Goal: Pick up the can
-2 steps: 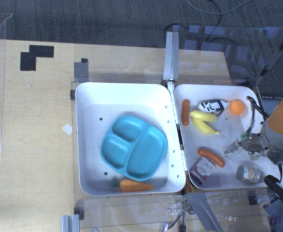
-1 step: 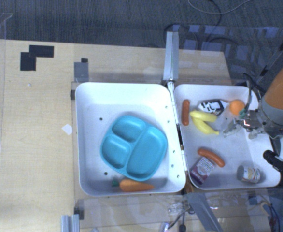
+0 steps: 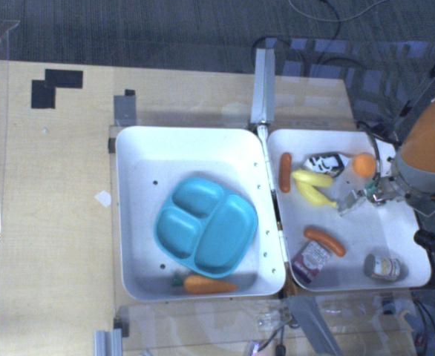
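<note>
Camera view from above has both white bins side by side in front of me. My arm (image 3: 429,143) comes in at the right edge of the frame, orange band showing, and the gripper (image 3: 358,197) hangs over the middle of the right bin (image 3: 407,232). I read its fingers as narrowly parted with nothing between them. The can (image 3: 385,267) lies on its side in the lower right corner of that bin, well apart from the gripper. Just left of the gripper are two bananas (image 3: 312,185), with a black-and-white object (image 3: 326,162) above them and an orange ball (image 3: 364,165) to its right. One sausage (image 3: 285,172) stands upright near the bin's left wall; another (image 3: 324,241) lies lower, touching a dark red pouch (image 3: 311,261). Over in the left bin (image 3: 139,199) I see a blue divided tray (image 3: 206,226) and a carrot (image 3: 209,285) at the lower edge.
</note>
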Robot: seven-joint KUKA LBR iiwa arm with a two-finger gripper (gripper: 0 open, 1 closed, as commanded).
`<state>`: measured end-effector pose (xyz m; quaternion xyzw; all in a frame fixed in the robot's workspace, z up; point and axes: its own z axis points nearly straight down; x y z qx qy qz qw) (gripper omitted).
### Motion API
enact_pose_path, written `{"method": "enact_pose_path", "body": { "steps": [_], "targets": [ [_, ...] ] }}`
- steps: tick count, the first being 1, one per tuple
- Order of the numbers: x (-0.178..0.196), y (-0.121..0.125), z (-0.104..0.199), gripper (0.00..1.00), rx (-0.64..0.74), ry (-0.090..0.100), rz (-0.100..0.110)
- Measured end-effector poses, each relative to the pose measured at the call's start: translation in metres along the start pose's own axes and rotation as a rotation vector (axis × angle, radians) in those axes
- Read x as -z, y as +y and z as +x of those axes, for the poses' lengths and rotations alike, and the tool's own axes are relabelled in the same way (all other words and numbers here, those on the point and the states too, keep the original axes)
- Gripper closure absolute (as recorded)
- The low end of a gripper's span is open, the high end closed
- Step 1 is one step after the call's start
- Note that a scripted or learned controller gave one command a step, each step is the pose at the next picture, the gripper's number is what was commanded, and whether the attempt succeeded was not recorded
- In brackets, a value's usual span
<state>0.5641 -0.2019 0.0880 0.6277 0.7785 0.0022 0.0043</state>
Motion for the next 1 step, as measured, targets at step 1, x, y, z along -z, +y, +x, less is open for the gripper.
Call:
{"method": "enact_pose_path", "body": {
  "steps": [1],
  "targets": [
    [0.0098, 0.003, 0.0008, 1.0, 0.007, 0.0, -0.004]
  ]
}}
